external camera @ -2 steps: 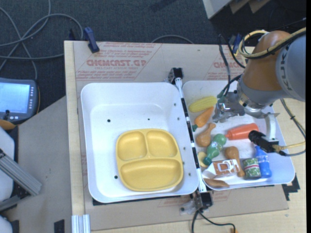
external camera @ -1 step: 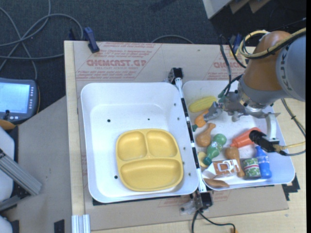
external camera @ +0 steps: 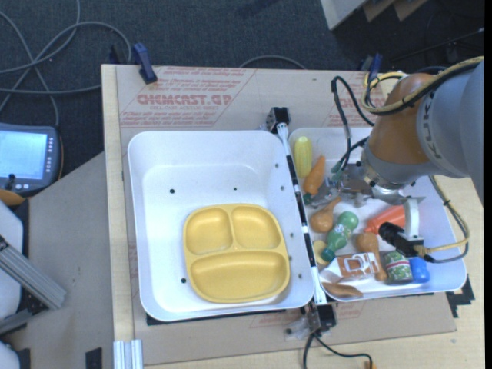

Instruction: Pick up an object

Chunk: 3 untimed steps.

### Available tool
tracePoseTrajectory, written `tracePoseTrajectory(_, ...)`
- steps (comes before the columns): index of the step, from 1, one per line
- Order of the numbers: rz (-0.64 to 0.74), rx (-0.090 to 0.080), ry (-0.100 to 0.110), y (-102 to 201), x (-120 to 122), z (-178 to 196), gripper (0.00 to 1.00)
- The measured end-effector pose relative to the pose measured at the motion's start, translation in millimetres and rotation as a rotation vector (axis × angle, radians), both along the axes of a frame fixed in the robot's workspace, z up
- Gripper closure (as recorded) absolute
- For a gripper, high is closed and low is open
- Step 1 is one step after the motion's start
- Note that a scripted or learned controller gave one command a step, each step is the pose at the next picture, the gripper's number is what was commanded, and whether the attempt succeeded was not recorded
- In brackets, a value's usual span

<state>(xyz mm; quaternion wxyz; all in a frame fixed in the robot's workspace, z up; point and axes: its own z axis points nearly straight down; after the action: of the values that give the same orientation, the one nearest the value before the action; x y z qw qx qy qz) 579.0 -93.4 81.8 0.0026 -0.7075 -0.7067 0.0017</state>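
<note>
The arm's gripper [external camera: 347, 181] sits low in the right bin [external camera: 450, 271], among toy foods near the carrot [external camera: 314, 176] and corn [external camera: 303, 154]. Its grip state cannot be told. Nothing appears lifted; the pick remains outstanding. The yellow tray [external camera: 234, 252] occupies the left bin [external camera: 154, 206].

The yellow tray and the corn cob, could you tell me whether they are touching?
Apart. The camera view shows the yellow tray in the left bin and the corn cob in the right bin, with both bin walls between them.
</note>
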Motion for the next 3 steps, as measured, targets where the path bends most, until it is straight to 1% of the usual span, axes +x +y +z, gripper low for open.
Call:
tracePoseTrajectory(1,-0.001,0.001,0.0,-1,-47,3,0.0)
tracePoseTrajectory(2,0.003,-0.006,-0.016,-42,51,4,0.0)
tracePoseTrajectory(3,-0.008,0.0,0.001,-100,-66,3,0.0)
